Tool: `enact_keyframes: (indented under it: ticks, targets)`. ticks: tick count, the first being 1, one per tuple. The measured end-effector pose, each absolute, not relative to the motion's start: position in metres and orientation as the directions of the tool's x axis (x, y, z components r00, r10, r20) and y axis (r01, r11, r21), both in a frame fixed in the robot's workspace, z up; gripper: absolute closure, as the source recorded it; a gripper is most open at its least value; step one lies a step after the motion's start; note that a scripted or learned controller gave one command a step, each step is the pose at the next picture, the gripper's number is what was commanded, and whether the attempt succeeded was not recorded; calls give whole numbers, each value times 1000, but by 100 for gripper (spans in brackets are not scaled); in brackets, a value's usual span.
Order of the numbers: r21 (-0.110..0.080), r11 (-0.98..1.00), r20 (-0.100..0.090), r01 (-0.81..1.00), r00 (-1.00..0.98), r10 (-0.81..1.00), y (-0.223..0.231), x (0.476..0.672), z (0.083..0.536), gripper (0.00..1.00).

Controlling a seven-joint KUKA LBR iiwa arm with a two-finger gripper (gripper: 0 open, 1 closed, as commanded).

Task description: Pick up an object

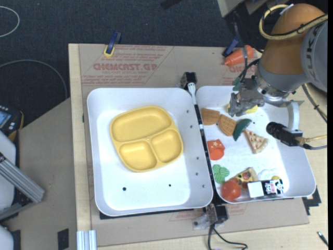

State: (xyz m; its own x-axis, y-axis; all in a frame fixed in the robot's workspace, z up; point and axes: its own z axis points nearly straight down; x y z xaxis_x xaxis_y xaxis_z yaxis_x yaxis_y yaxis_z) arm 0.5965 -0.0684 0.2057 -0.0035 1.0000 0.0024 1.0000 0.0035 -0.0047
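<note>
Pincer sat low over the yellow piece; couldn't tell its state. Waffle piece just below looked light, rigid; grip its edges.

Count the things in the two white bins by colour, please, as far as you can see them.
Yellow: 2, the divided tray and an item under the gripper
Tan/brown: 3
Red: 2
Green: 2
Mixed small items: 2
Total: 11, roughly; some overlap.
</note>
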Motion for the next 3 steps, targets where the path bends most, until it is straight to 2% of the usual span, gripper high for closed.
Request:
enact_keyframes:
  ticks: [3]
  targets:
    - [-4, 5, 2, 1000, -5, 1000, 62, 529, 227, 100]
